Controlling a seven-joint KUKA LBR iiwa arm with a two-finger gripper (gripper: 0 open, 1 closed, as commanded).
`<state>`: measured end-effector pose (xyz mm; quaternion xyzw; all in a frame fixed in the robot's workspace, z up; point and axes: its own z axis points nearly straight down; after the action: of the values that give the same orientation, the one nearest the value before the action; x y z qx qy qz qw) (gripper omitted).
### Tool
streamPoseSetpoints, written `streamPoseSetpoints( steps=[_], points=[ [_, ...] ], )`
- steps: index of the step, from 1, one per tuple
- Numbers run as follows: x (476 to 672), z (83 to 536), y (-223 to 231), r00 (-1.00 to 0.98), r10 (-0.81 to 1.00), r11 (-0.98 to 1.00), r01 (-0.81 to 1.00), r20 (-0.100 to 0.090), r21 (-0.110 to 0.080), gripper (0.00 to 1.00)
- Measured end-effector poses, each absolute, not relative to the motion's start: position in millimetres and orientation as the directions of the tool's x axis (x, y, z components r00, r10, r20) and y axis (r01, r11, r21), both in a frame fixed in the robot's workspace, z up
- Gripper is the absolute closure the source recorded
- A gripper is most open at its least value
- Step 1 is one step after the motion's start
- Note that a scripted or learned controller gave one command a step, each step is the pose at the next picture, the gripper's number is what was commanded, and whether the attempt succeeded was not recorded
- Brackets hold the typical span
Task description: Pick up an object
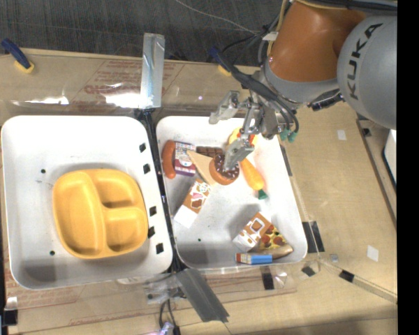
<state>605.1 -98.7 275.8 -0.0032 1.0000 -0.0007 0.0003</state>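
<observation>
Brown round toy (224, 171) in right bin (283, 187), just beside orange carrot (252, 175). Gripper (232, 160) directly over it; finger state impossible to tell.

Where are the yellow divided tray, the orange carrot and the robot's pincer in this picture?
Yellow tray (98, 211): camera view, on its central divider.
Carrot (252, 176): camera view, mid-body.
Pincer (232, 160): camera view, at its tips.

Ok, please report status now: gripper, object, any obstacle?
Gripper low in right bin, over round brown toy. Carrot and sausage close beside. Nothing lifted.
</observation>
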Motion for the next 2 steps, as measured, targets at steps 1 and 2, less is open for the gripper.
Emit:
streamPoseSetpoints(
  steps=[1, 2],
  points=[
    [571.6, 122.6, -106.7, -1.0, 0.022, 1.0, 0.022, 0.005, 0.001, 0.0],
    [563.3, 98.8, -112.5, -0.993, 0.12, 0.993, 0.12, -0.014, -0.001, 0.0]
  ],
)
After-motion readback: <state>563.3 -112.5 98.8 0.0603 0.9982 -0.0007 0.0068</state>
